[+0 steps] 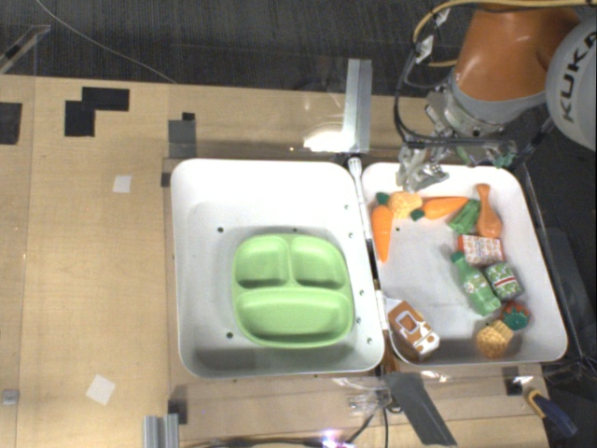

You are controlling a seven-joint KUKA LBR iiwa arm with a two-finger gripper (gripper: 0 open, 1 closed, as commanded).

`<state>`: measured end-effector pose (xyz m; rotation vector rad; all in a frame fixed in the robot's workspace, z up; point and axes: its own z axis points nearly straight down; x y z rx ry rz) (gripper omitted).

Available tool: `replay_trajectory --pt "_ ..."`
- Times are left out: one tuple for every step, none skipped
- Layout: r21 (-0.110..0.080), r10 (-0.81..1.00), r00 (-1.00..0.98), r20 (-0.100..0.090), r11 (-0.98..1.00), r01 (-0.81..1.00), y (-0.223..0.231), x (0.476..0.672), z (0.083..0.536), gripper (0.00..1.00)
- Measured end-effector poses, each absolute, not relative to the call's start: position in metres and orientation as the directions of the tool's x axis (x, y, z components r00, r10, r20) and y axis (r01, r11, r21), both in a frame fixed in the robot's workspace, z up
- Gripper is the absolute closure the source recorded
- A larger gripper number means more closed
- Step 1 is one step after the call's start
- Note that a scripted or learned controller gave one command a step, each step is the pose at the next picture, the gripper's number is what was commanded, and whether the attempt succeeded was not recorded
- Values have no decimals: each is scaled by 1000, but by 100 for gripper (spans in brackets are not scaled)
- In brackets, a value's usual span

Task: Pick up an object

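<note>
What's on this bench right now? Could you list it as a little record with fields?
left bin: holds a green divided plate
right bin: toy food, including two carrots, a drumstick, green bottle, and cookie packet
arm: reaches in from the right
gripper: over the right bin's far edge, near the carrots
held: nothing visibly held

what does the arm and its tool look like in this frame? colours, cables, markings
The arm has a rounded orange section next to a light grey housing with dark KUKA lettering at the frame's right. Below the orange part sits a grey metallic wrist ring. Black cables, with a yellowish one, loop around its left side. The tool is small, silvery-grey metal with thin fingers.
</note>
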<state>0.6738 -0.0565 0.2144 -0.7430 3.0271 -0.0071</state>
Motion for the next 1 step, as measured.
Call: replay_trajectory --pt "-8 -462 -887 -26 887 -462 -56 674 222 100"
